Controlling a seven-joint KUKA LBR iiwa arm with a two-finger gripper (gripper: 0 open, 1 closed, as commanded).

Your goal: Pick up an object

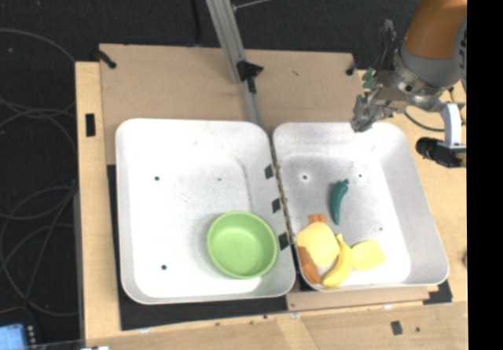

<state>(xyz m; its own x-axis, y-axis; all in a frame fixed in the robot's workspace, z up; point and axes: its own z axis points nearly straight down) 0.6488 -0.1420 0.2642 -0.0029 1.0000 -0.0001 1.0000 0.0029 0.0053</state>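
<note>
The arm, grey with an orange band, enters from the right side of the camera view. Its gripper hangs over the far rim of the right bin, near that bin's far corner. Nothing is visible between its fingers. Whether the gripper is spread or pressed together cannot be told at this size and angle.

All positions below are given relative to the right bin. Inside it, towards the middle, lies a small teal object, elongated and roughly upright in the picture, apart from the other items. In the near part of the bin sits a cluster of toy pieces: a pale yellow block close to the near-left corner, an orange piece partly under it against the left wall, a curved yellow banana shape touching the block's right side, and a flatter yellow piece just beside the banana shape on the right. The gripper is well apart from all of these.

Adjoining the right bin's left wall is the left bin, which holds a green bowl upright in its near-right area, close to the shared divide.

Both bins rest on the tan counter. A grey metal pole rises at a slant from beyond the bins' shared far edge.
</note>
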